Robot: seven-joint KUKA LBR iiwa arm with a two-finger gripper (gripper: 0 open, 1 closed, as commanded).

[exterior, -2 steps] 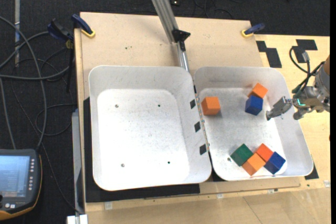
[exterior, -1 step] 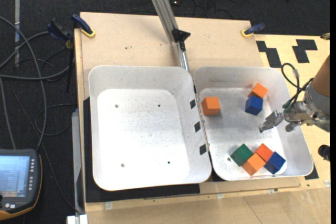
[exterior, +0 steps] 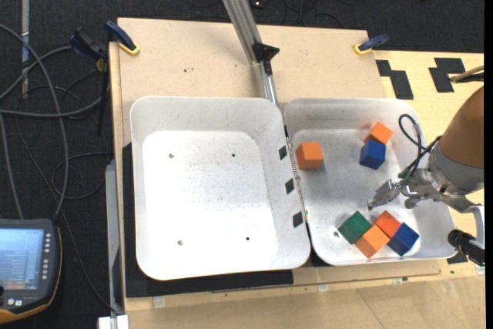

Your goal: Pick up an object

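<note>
On the tabletop [exterior: 200, 50], going from the left, the left bin [exterior: 154, 189] comes first, then the right bin [exterior: 323, 115] with all the blocks: three orange, two blue, one green, six together. One orange block [exterior: 310, 155] lies alone near the divider. Farther right, a blue block [exterior: 372, 155] touches another orange one [exterior: 379, 133]. At the front, the green block [exterior: 355, 227], an orange block [exterior: 377, 233] and a blue block [exterior: 404, 238] are packed close. The claw [exterior: 383, 196] hangs just above this cluster, fingers slightly apart, holding nothing. I think descending straight onto a cluster block, without pushing its neighbours, is best.
</note>
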